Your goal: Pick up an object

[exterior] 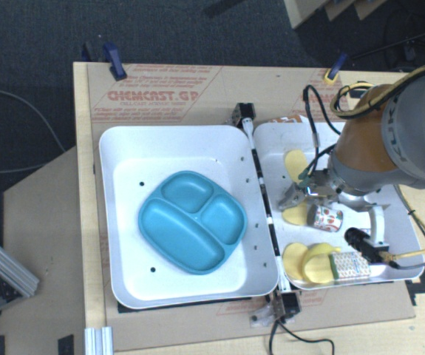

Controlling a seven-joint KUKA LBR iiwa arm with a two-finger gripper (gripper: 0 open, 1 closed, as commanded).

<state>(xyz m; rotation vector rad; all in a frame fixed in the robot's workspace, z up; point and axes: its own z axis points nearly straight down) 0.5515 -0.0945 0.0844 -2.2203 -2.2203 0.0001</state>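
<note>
Camera view. Nearest the lens, the grey arm (412, 124) with its orange band is seen reaching in over the right bin (271, 135). The jaws (298, 196) are noted low in that bin, pointing toward the divider between the two bins. Their state cannot be told: the metal tips are small and partly hidden by the wrist.

Several candidate things are recorded around the jaws. A pale yellow piece (296, 164) lies just beyond them, toward the far wall. A second yellow piece (295, 214) lies just beneath and on the near side, possibly touching. A small can with red markings (326, 218) sits just beside them, toward the arm's side. A yellow cluster with a speckled packet (323, 265) lies further toward the near wall, apart from the jaws. The blue divided plate (191, 221) rests in the left bin (123, 198), well apart.

Step judged in hand: descent and approach for a grasp; nothing is seen held. The next move is judged to call for closing on the nearest yellow piece, then a straight lift clear of the can.
</note>
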